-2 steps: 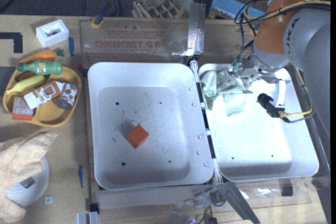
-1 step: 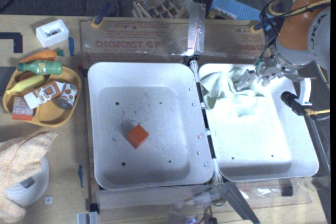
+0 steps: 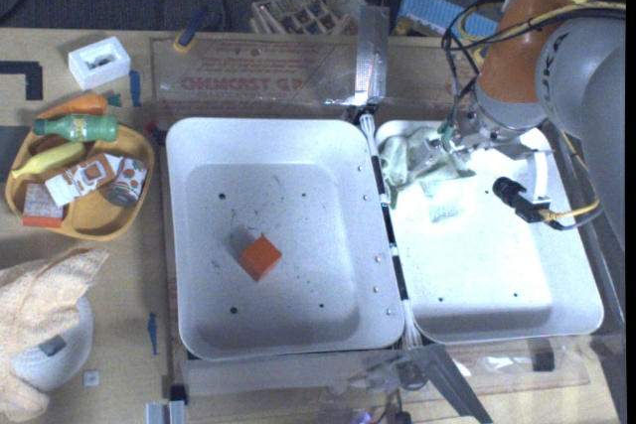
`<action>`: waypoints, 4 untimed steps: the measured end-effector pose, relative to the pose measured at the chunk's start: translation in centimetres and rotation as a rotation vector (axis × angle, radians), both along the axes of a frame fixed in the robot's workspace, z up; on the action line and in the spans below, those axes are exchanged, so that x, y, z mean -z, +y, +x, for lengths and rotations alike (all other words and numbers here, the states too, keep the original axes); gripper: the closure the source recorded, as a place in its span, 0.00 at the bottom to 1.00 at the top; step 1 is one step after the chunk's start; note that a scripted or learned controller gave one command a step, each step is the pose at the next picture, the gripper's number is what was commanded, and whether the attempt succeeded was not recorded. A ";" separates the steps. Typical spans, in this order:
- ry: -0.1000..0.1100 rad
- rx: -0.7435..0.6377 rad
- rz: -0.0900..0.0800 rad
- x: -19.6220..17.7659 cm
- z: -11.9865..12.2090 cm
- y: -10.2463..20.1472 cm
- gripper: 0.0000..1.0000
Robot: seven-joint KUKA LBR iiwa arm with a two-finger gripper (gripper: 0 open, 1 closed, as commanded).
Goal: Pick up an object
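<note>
An orange block (image 3: 260,257) is seen lying near the middle of the left bin (image 3: 199,144), while the gripper (image 3: 429,157) is lowered over the right bin's (image 3: 517,313) far-left corner; its grasp cannot be told.

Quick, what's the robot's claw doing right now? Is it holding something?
Gripper: over the far left corner of the right bin; whether it is open, closed or holding anything cannot be told.

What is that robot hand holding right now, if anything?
It cannot be told. The hand sits low in the right bin, washed out by glare. The orange block lies untouched in the left bin.
</note>
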State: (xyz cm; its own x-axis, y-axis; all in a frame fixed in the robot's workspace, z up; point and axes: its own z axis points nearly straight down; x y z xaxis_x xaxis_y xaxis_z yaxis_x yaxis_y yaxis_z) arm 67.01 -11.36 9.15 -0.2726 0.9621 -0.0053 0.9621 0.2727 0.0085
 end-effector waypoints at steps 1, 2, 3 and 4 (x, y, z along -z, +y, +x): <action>0.006 -0.012 0.001 -9.4 -0.2 2.4 0.00; 0.005 0.257 0.003 -13.7 -0.3 5.6 0.00; 0.006 0.296 0.004 -0.4 -0.3 0.9 0.00; 0.004 0.355 0.005 0.3 -0.1 -3.3 0.00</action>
